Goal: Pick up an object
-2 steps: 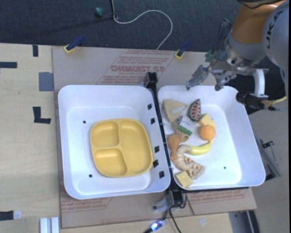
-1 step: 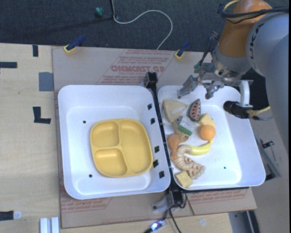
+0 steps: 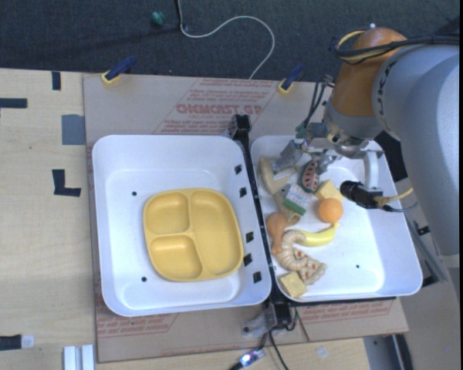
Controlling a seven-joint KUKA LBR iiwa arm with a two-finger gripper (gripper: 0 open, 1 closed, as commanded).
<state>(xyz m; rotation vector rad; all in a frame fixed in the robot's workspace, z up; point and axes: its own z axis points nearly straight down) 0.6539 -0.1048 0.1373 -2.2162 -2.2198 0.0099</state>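
Pincer (image 3: pixel 307 154) low in right bin (image 3: pixel 386 272), grip state unclear, watermelon slice (image 3: pixel 311 176) just below it

I have one fixed camera, mounted above the bench and tilted down at a slant, so the far edge of the cardboard sheet (image 3: pixel 216 106) sits high in my frame and the near edge low. It stands far enough back to take in both bins whole: the left bin (image 3: pixel 112 168) lies well away from my tool, the right bin (image 3: pixel 386 260) directly under it. The arm (image 3: pixel 417 99) enters from the frame's right, its orange band (image 3: pixel 363 75) above the wrist, and looms large because it rises toward the lens. The gripper (image 3: pixel 312 156) shows near the right bin's far edge. Beyond it I see dark floor (image 3: pixel 77 14).
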